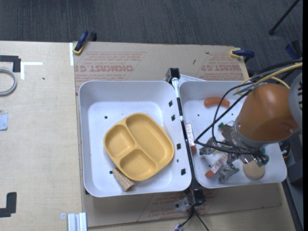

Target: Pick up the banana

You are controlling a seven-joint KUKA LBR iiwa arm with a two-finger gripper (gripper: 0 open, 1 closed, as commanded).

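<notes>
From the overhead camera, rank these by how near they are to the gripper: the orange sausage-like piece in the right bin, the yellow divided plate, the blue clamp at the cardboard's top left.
1. Orange sausage-like piece, right bin, just up from the gripper.
2. Yellow divided plate, left bin.
3. Blue clamp, far top-left corner of the cardboard.
</notes>
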